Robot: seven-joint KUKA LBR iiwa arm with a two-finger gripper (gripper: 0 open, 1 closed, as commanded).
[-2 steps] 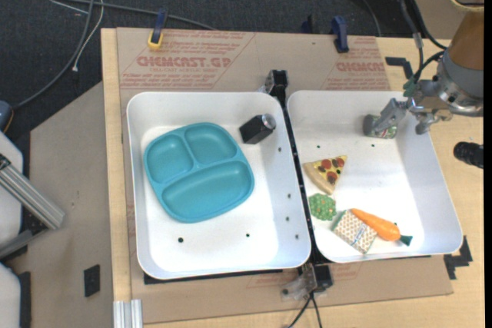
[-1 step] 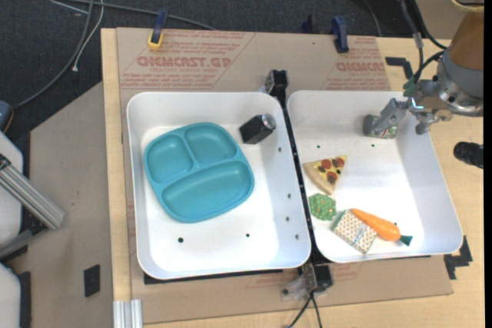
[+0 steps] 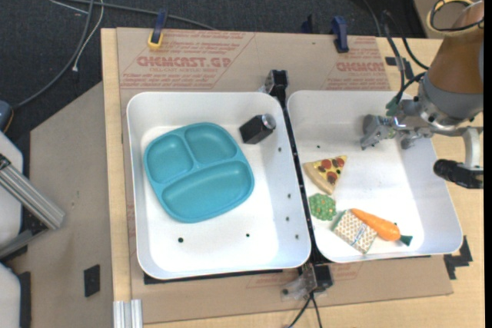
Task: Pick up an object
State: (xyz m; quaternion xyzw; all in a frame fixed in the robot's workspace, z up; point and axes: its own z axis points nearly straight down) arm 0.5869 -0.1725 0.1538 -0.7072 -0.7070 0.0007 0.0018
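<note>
In the right bin (image 3: 430, 196) lie a toy pizza slice (image 3: 327, 171), a green broccoli piece (image 3: 322, 206), an orange carrot (image 3: 377, 224) and a patterned cracker block (image 3: 354, 231). The carrot rests partly on the cracker. My gripper (image 3: 390, 136) hangs over the far part of this bin, up and to the right of the pizza slice. Its two grey fingers stand apart with nothing between them. The left bin (image 3: 154, 242) holds a blue divided plate (image 3: 200, 170) and a small black object (image 3: 257, 128) near its far right corner.
A narrow divider with black clips (image 3: 277, 81) runs between the two bins. Blue clamps (image 3: 159, 25) hold the cardboard base at the back. The arm's orange band (image 3: 460, 65) rises above the right bin's far right corner.
</note>
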